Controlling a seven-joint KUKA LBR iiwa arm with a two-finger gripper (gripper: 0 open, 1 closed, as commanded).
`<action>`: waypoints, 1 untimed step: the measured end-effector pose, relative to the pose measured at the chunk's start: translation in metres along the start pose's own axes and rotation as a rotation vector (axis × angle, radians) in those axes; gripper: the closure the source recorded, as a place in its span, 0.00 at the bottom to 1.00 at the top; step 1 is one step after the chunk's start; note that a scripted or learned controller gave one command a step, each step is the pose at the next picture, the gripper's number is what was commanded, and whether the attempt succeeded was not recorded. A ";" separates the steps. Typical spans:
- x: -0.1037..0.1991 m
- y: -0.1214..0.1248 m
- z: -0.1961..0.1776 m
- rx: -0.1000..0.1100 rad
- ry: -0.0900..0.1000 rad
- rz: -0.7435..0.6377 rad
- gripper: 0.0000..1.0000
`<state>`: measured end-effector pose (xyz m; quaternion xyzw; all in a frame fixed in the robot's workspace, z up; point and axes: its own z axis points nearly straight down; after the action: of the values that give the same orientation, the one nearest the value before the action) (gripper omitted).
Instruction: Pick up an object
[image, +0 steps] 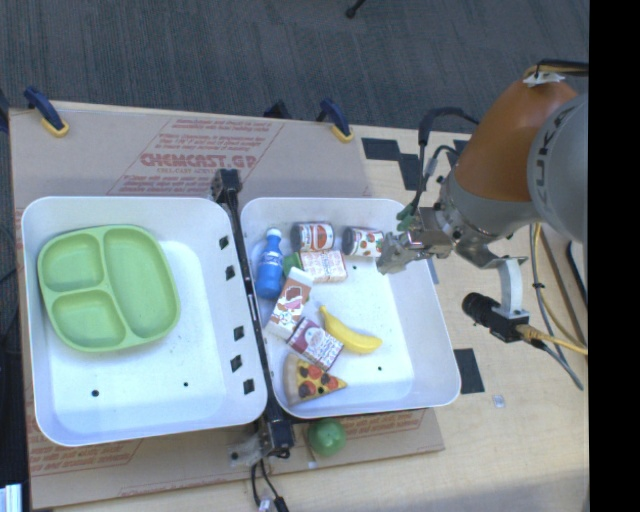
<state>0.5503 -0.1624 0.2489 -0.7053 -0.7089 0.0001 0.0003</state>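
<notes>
Nothing is lifted yet, as far as I can see from here. The gripper (392, 254) sits low at the right bin's (420, 350) far right edge, just beside a small can (362, 242) lying on its side, and whether the jaws are spread or pressed together I cannot tell at this angle; nothing visibly sits between them. So the pick looks barely begun: the arm (520, 150) has reached in, but the grasp and the lift are both left to do.

That can seems the likeliest target, being nearest. Close by it lies a second can (315, 236) with a red label, and a small carton (324, 266) touches that one. Further in are a blue bottle (269, 264), a banana (349, 333), two more little cartons (291, 307) (318, 345) and a pizza slice (311, 380) near the front corner. They crowd toward the divider, so the space right of the banana is bare white floor.

The bin wall behind the near can may hamper a clean close. The left bin (130, 400) holds a green divided tray (106, 287). A green ball (325, 436) rests on the bench, outside the bins.
</notes>
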 end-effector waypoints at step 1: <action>0.010 -0.053 0.008 0.002 -0.001 -0.001 1.00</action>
<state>0.4977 -0.1524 0.2412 -0.7050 -0.7092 0.0012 0.0009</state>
